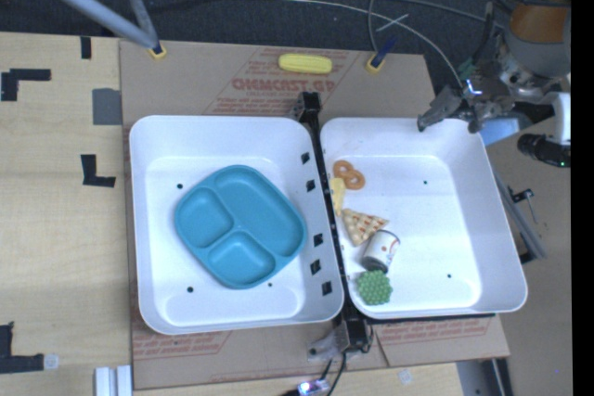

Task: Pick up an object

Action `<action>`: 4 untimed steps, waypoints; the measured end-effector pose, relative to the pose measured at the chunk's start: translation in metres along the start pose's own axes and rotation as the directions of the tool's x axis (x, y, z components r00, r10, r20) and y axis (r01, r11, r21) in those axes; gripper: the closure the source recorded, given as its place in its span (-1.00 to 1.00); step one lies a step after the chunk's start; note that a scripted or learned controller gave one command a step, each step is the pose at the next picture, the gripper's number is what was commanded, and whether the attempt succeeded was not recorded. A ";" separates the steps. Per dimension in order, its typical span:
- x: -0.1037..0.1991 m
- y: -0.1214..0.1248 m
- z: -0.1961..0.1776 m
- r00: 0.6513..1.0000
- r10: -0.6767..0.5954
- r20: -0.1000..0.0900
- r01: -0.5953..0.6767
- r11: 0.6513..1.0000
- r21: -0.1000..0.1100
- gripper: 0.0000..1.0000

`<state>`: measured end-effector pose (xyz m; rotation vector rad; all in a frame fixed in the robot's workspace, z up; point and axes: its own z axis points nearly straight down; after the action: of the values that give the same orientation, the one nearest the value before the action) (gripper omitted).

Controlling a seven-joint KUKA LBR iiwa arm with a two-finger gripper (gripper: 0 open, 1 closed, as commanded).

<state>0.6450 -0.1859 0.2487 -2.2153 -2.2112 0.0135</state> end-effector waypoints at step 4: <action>-0.001 0.011 0.159 1.000 -0.004 0.004 0.004 1.000 -0.011 -1.00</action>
<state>0.6539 -0.1867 0.0894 -2.2178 -2.2233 0.0062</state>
